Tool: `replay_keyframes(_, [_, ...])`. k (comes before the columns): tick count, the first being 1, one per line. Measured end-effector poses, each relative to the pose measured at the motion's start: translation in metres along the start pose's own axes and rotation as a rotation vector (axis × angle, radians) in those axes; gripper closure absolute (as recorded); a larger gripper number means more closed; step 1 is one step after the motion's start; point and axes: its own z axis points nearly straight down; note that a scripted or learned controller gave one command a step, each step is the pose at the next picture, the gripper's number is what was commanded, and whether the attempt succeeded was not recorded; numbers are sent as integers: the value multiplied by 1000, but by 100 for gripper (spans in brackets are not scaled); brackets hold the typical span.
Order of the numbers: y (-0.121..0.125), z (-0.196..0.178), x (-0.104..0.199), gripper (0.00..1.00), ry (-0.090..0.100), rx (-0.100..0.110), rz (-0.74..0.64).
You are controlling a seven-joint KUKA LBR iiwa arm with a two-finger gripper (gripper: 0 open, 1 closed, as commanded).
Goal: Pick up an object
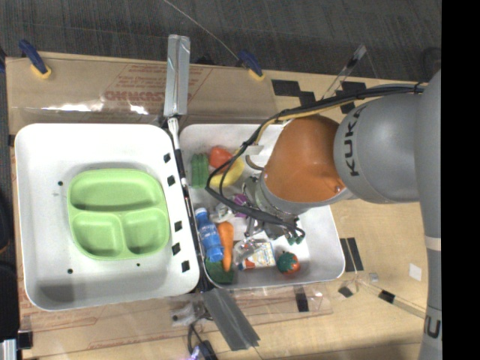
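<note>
The arm point(375, 148) reaches in from the right and hangs low over the right bin point(330, 238), with the gripper point(262, 227) down among a carrot point(226, 237), a blue bottle point(208, 235), a tomato point(288, 262) and a small packet point(259, 256). Can't tell how it's set. The left bin point(30, 201) has a green divided tray point(118, 213) in it.
</note>
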Motion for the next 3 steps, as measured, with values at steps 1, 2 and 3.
replay_keyframes(1, [4,-1,1,0,-1,5,10])
replay_keyframes(2, [6,-11,-2,100,-4,5,2])
replay_keyframes(3, [22,-183,-6,100,-12,7,51])
